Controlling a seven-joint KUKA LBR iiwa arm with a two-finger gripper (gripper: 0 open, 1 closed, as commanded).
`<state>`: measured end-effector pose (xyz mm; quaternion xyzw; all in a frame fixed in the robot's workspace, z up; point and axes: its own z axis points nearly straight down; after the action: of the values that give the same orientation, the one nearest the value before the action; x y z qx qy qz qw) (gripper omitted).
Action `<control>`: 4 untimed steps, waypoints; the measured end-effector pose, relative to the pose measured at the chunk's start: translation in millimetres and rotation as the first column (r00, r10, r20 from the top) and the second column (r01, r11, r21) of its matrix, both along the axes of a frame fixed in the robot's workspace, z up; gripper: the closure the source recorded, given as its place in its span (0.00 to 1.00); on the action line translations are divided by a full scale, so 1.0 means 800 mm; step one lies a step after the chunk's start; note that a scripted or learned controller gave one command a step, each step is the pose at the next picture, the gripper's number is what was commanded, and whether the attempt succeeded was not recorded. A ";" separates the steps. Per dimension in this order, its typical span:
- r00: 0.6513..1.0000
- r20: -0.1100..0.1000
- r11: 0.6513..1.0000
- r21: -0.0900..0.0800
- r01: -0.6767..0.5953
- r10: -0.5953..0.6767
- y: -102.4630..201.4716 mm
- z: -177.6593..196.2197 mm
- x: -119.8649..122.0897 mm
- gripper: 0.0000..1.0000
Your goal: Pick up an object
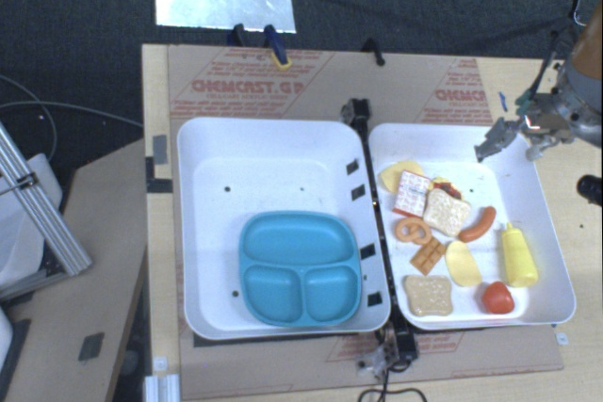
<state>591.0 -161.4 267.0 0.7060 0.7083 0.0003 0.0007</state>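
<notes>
Gripper (516, 135) of mine hangs at the right bin's (545, 193) far right corner, spread wide and holding nothing. Nothing is picked yet; the whole grasp remains. Food lies below it in that bin: sausage (477, 224), mustard bottle (517, 256), tomato (497, 297). Left of the bin sits a blue tray (300, 266); cardboard (311, 80) lies behind.
</notes>
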 end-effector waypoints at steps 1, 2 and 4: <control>1.000 -0.015 1.000 0.005 -0.004 0.004 0.047 -0.191 -0.004 0.00; 1.000 0.003 1.000 0.003 0.006 -0.006 -0.011 -0.226 -0.023 0.00; 1.000 -0.010 1.000 0.004 0.005 -0.005 0.074 -0.229 -0.131 0.00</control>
<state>486.5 -101.9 83.8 0.7076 0.7065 -0.0019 -0.0042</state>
